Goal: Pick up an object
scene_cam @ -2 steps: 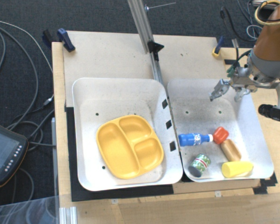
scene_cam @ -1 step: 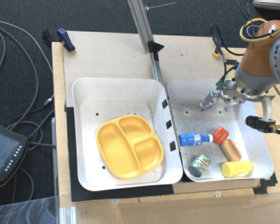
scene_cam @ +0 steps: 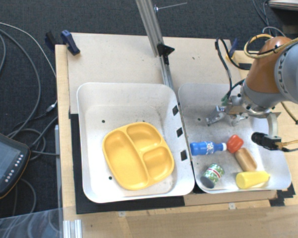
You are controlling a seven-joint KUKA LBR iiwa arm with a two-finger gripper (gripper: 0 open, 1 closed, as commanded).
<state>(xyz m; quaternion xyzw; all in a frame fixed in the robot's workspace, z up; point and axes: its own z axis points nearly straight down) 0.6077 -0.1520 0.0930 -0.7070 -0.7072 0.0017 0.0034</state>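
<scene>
Two shallow white bins | left bin (scene_cam: 89, 133): glossy yellow plate (scene_cam: 138, 155), three compartments | right bin (scene_cam: 198, 98): blue-and-white bottle (scene_cam: 207, 147) lying flat, round orange-red piece (scene_cam: 234, 143), tan cylinder (scene_cam: 245, 158), yellow block (scene_cam: 252, 179), green-labelled can (scene_cam: 212, 175) | gripper (scene_cam: 223, 114) above bin's upper part, metal fingers apart, nothing between them; bottle just below.
</scene>
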